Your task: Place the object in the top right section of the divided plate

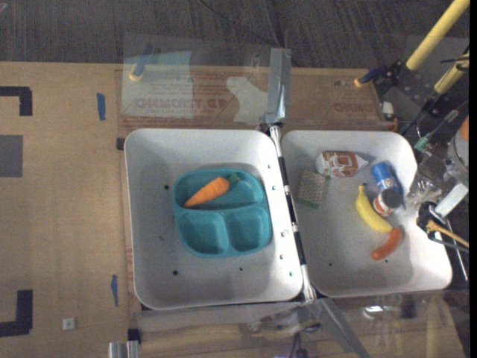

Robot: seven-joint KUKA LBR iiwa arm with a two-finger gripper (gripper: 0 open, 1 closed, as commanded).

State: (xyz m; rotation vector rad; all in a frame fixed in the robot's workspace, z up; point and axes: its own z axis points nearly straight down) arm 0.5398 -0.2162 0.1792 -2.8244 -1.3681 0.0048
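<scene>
Orange carrot (208, 190) lies slantwise across the teal divided plate (223, 241), far left of the gripper (440, 200); its grip state I cannot tell.

An orange carrot (208, 190) with a green top lies on its side in the long upper compartment of the teal divided plate (223, 239), its leafy end pointing toward two o'clock, tip toward eight o'clock.
</scene>
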